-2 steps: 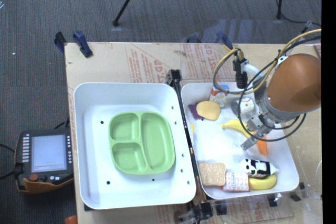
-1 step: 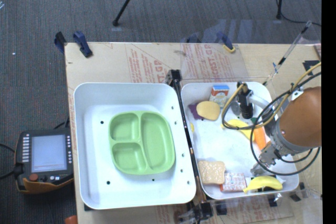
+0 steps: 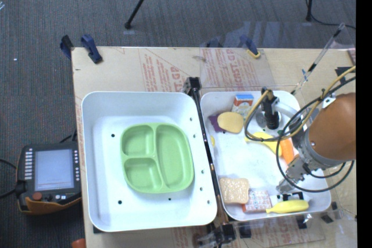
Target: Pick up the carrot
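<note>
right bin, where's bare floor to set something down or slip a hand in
Bare floor sits mid right bin, bordered by the tan round piece above, the cracker below and the carrot to its right. Crowded: the near edge, with cracker, packet and yellow piece, and the right side under the arm.

Clear white floor of the right bin point(image 3: 244, 162) lies directly view-left of the gripper point(image 3: 286, 184). Just below the gripper, a yellow piece point(image 3: 288, 206) and a small packet point(image 3: 257, 201) block the near rim, with a cracker point(image 3: 235, 190) beyond the packet. Above the gripper, the carrot point(image 3: 286, 149) and a banana point(image 3: 261, 137) crowd close. The left bin point(image 3: 102, 119) is well apart, with a green tray point(image 3: 157, 158) in its middle.
</note>
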Robot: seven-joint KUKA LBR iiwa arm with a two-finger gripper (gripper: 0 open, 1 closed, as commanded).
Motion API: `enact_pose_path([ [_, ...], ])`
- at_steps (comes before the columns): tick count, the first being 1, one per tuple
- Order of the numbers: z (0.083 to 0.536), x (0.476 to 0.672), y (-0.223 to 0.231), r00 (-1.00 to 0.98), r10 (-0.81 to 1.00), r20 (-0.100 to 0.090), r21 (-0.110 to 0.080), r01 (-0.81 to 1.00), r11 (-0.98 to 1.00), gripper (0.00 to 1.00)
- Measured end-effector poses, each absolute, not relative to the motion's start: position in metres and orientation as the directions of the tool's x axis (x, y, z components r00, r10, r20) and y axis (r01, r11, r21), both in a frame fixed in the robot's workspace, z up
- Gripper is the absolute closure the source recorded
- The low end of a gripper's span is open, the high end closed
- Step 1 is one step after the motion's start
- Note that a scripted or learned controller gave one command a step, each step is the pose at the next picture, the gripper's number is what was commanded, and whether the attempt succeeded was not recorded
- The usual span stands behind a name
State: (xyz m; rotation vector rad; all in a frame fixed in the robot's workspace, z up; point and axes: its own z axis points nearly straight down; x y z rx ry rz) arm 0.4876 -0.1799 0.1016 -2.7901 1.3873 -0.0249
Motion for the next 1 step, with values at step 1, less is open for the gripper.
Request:
enact_pose_path([
  [1,0.0897,0.4872,-0.1766,0.860,-0.510,0.006,-0.015,-0.510,-0.860,1.00],
])
